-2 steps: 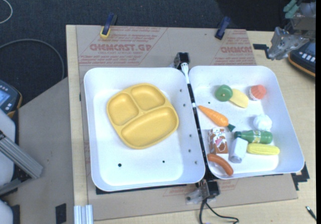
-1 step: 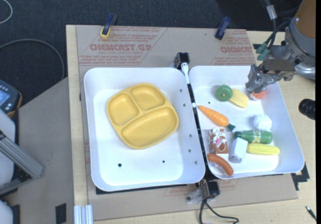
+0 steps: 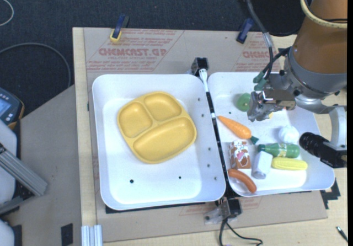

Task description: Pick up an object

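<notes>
The arm's hand [image 3: 258,111] is hanging over the right white bin [image 3: 220,86], just right of a small round green toy [image 3: 243,101]; whether it is gripping cannot be told. An orange plastic carrot [image 3: 234,126] is lying just nearer.

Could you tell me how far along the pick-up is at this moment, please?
Done: the gripper is over the right bin, between the green ball and the carrot. In hand: nothing visibly. Left: grasping and lifting an object; all items lie in the bin.
</notes>
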You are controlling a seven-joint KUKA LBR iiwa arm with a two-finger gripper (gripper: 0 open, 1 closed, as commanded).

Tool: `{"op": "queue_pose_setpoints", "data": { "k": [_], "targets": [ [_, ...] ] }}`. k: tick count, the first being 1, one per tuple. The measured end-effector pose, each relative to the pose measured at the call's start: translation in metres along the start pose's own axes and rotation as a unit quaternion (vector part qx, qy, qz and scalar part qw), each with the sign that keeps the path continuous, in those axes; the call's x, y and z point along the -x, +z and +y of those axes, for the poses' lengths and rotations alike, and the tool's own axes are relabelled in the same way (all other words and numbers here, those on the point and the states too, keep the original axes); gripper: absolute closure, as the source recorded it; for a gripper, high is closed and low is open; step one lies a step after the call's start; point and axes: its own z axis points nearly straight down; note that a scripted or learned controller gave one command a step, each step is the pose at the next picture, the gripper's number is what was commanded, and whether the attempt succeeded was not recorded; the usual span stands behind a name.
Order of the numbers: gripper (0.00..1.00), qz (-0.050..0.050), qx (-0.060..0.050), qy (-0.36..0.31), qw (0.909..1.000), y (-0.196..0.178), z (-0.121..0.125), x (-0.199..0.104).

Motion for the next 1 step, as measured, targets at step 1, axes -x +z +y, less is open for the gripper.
{"op": "queue_pose_setpoints", "data": {
  "k": [1],
  "targets": [
    [1.0,0.001,0.008,-0.002,1.0,-0.057,0.0019,-0.0749]
  ]
}}
